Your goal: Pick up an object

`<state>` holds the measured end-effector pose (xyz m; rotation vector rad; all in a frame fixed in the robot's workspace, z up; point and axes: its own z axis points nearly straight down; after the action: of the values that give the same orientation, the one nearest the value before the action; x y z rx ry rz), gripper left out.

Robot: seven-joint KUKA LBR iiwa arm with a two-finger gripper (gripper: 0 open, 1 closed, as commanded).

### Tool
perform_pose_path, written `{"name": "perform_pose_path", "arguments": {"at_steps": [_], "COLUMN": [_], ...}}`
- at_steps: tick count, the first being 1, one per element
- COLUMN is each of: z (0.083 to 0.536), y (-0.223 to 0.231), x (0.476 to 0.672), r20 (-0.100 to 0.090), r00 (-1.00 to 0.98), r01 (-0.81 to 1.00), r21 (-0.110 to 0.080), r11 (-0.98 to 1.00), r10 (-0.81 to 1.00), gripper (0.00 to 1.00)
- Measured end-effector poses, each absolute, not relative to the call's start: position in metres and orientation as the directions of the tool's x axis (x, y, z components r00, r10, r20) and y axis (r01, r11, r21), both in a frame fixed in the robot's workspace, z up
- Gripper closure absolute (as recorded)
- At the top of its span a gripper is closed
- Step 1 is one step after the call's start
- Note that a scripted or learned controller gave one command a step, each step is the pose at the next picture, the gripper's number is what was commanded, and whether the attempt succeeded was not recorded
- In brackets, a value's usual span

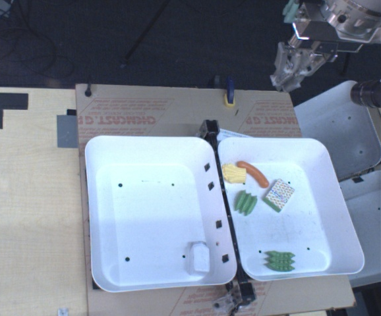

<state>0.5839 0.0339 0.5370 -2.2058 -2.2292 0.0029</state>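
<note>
My gripper [289, 78] hangs high above the bench's far right corner, beyond the right bin [335, 196] and well clear of everything in it. In that bin lie an orange sausage [253, 173], a yellow corn piece [233, 173], a green pea pod [246, 203], a white speckled block with a green edge [278, 195] and a second green pod [279, 261] near the front. A white block [198, 257] rests in the left bin [111, 176] at its front right.
Both bins sit on a cardboard sheet [144, 114] on the wooden bench. A black divider clamp [210, 129] joins the bins at the back. A yellow-and-blue clip [230, 94] stands at the cardboard's far edge.
</note>
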Motion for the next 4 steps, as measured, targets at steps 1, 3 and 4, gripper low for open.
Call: {"name": "perform_pose_path", "arguments": {"at_steps": [1,3,4], "z": [0.536,0.535,0.537], "y": [0.106,0.247,0.245], "x": [0.598,0.631,0.644], "r20": [0.001,-0.001,-0.002], "r00": [-0.007,-0.005,-0.002], "r01": [1.000,1.000,1.000], "r21": [-0.004,-0.006,-0.003], "r11": [0.007,0.005,0.002], "r10": [1.000,1.000,1.000], "gripper": [1.00,1.00,1.00]}}
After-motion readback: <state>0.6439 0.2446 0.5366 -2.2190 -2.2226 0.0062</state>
